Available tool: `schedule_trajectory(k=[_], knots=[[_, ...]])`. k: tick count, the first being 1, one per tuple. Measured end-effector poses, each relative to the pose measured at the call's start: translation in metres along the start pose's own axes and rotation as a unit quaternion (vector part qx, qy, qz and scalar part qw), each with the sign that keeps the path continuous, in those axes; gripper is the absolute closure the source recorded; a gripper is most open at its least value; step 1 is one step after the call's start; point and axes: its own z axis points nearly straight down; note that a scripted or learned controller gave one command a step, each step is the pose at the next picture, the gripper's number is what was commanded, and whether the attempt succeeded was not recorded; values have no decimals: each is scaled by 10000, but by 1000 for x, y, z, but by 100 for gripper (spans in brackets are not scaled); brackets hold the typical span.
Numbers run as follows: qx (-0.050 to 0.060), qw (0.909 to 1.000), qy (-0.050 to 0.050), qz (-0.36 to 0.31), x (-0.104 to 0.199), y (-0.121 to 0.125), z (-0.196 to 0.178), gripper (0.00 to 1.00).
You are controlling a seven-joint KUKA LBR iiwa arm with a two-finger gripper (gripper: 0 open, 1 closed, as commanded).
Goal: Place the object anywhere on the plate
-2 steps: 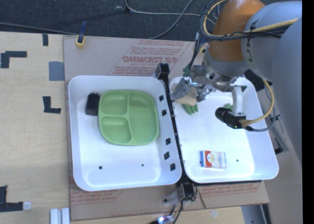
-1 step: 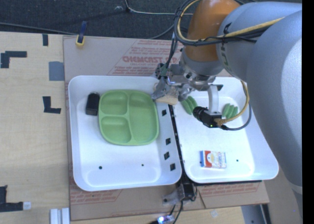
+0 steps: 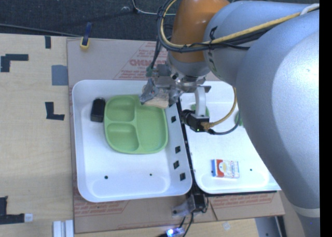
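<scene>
A green divided plate [image 3: 136, 124] lies in the left white bin [image 3: 93, 179]. My gripper [image 3: 158, 96] hangs over the plate's upper right corner. Its dark fingers [image 3: 148, 93] are shut on a small tan object [image 3: 157, 102], which sits just above the plate's rim. The grey arm with its orange band comes in from the right and hides the strip between the bins behind the gripper.
A black object [image 3: 97, 110] lies in the left bin against the plate's left edge. The right bin [image 3: 259, 179] holds a small red and white packet [image 3: 224, 168] and a green item [image 3: 200, 110] partly hidden by the arm's cables.
</scene>
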Motion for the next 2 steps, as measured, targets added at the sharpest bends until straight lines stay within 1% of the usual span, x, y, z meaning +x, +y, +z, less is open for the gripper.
schedule_trajectory(k=[1, 2], knots=[[-3, 10000, 1, 3, 51, 27, 9, 100], [3, 10000, -10, 18, 47, 26, 8, 0]])
